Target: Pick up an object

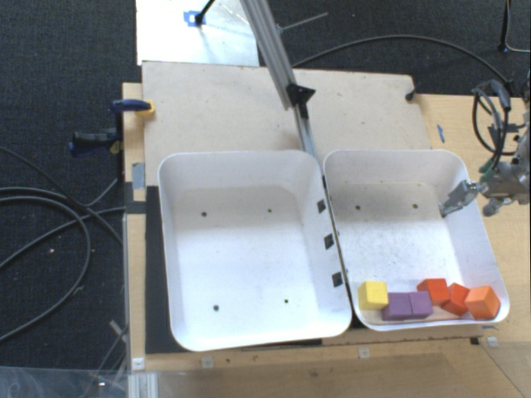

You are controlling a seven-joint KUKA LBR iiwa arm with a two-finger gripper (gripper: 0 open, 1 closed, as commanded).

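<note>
Five blocks sit along the right bin's [390, 222] near wall: yellow block [373, 294], purple block [406, 305], and three orange blocks [456, 297]. Your gripper [474, 199] hangs at that bin's right rim, well apart from them, fingers spread and holding nothing. You'll find no readable writing.

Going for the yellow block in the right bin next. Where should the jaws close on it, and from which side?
Come straight down on the yellow block. It lies flat at the left end of the row, with the purple block close on its right and the bin's front wall just below. Its far face, and probably its left one, look free, so I would close the jaws across the far and near faces.
</note>
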